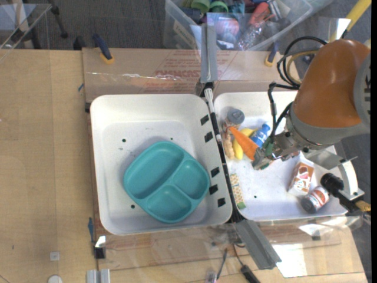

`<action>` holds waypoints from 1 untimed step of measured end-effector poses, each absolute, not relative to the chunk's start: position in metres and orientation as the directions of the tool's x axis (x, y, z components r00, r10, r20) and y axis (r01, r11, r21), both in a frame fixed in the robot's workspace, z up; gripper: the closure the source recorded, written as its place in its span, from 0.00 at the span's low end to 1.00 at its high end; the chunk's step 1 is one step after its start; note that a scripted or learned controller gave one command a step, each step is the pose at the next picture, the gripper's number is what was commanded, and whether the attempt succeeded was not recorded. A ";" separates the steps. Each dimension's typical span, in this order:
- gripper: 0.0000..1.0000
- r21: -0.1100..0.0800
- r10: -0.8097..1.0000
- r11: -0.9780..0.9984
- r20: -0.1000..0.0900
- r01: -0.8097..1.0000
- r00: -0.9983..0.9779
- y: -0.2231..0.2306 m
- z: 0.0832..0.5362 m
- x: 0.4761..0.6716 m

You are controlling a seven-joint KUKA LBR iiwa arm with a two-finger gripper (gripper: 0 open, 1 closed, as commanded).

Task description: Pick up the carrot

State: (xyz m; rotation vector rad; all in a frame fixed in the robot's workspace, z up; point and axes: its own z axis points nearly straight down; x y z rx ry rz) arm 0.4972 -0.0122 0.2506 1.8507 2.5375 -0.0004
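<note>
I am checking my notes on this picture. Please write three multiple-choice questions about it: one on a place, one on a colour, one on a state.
1. Where does the carrot lie?
A. in the right bin, near the divider
B. on the teal plate
C. on the wooden bench

2. What colour is the divided plate in the left bin?
A. red
B. teal
C. black

3. How does the carrot stand to the gripper?
A. lifted clear above the bin
B. lying on the bin floor, beside the gripper
C. set on the plate

Answers:
1 A, the carrot lies in the right bin by its left wall.
2 B, the plate is plainly teal.
3 B, the carrot rests among other items on the floor.
</note>
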 end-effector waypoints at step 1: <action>1.00 0.000 0.999 0.042 -0.002 0.999 -0.042 -0.044 0.231 0.578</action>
